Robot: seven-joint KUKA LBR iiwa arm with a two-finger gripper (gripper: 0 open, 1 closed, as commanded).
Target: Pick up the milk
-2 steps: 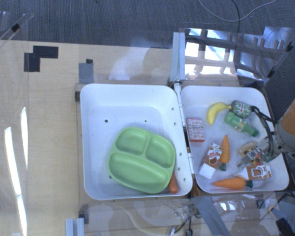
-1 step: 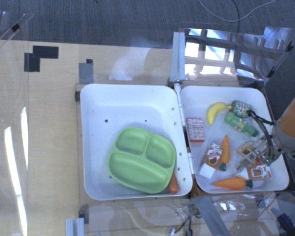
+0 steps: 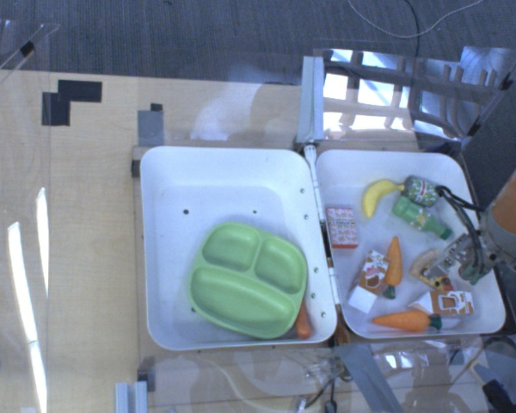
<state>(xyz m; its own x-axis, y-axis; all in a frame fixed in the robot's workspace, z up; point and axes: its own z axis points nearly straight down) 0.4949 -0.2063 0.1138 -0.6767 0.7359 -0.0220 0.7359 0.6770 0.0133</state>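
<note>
Lying in the right bin [image 3: 486,231], the milk [image 3: 450,304] (a small carton) sits by the near right corner, just beside a carrot [image 3: 404,320]. Close above it hangs the end effector [image 3: 458,259]; whether it is released or clenched, I cannot tell.

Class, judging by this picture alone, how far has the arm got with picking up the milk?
Done: the arm has reached into the right bin, and its hand sits low near that bin's right wall. In hand: nothing that I can see; the milk carton lies apart from it, mid-bin beside a carrot. Left: move over the carton, grip it and lift.
</note>
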